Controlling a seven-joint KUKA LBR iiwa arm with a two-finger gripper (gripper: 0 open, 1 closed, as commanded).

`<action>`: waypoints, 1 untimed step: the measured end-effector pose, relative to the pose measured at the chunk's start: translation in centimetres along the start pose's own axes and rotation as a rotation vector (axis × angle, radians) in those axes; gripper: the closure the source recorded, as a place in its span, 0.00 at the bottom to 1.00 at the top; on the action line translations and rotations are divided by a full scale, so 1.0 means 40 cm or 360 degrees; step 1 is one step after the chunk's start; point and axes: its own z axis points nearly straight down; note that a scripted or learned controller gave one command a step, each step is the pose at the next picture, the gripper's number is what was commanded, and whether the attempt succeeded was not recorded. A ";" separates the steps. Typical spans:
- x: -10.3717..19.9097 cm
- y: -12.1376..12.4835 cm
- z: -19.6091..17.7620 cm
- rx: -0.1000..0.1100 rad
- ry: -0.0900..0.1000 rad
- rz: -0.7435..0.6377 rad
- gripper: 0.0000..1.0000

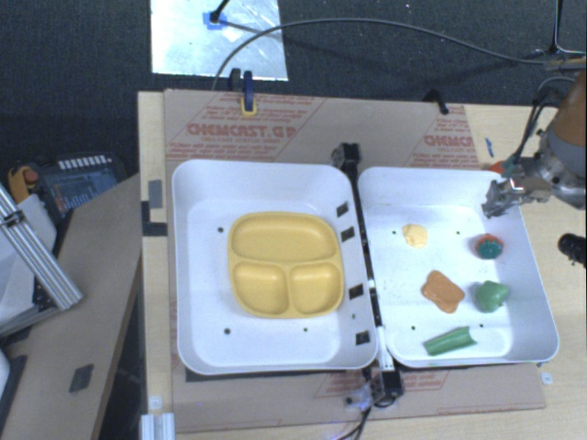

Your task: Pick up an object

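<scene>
Tool [496, 200] sits at the upper right corner of the right bin [541, 324], at the end of the grey arm [561, 159] reaching in from the right. Too small and blurred to tell whether it is released or clenched; nothing can be seen held in it. Judged status: pick not yet made, all candidates lying on the bin floor, so approach, descent, grasp and lift all remain.

Nearest candidate: red-and-teal ball [488, 246], just below the tool, apart from it. Next: green rounded piece [491, 295], further down the same side. Pale yellow lump [415, 236] lies to the tool's left, well apart. Orange piece [442, 291] is mid-bin, and green stick [448, 340] near the front edge, farthest off.

Left bin [197, 200] carries a yellow divided tray [280, 262]. Both bins rest on the counter [303, 122].
</scene>
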 end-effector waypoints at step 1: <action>-0.001 0.004 -0.090 0.0004 0.0002 -0.0001 1.00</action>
